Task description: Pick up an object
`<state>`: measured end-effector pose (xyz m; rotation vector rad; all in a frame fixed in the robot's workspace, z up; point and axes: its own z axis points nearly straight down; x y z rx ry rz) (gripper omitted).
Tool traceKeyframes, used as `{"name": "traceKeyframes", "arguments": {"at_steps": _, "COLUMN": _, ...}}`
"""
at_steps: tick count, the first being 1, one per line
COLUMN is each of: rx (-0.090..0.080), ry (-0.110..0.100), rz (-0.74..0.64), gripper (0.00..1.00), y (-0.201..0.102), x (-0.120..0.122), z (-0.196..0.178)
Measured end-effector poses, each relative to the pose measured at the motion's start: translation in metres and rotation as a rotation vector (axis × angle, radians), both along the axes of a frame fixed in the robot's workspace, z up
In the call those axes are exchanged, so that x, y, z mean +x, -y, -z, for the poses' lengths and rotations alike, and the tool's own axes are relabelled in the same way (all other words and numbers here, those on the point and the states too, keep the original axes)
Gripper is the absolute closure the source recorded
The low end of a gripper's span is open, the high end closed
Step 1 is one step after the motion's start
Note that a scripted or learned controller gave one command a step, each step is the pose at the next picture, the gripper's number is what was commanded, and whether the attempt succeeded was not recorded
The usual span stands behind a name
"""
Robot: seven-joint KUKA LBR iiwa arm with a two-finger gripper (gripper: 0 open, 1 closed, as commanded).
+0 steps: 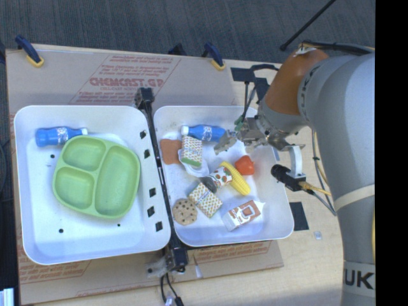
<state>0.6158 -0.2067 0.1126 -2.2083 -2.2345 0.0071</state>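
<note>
Bright even light, perhaps slightly soft focus

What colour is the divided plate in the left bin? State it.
Light green: the divided plate has three compartments, seen clearly in the camera view, in the left bin.

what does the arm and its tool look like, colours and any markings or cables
The arm is bulky, rounded and light grey, with an orange band above the wrist and black letters "UK" low on its body. The tool is small, metallic grey. A black part with thin cables sits beside the wrist.
</note>
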Motion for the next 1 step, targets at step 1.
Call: {"name": "traceKeyframes", "arguments": {"at_steps": 1, "rx": 0.004, "ry": -0.002, "rz": 0.006, "gripper": 0.00, "y": 0.0044, "x": -0.0898, "z": 0.0211}}
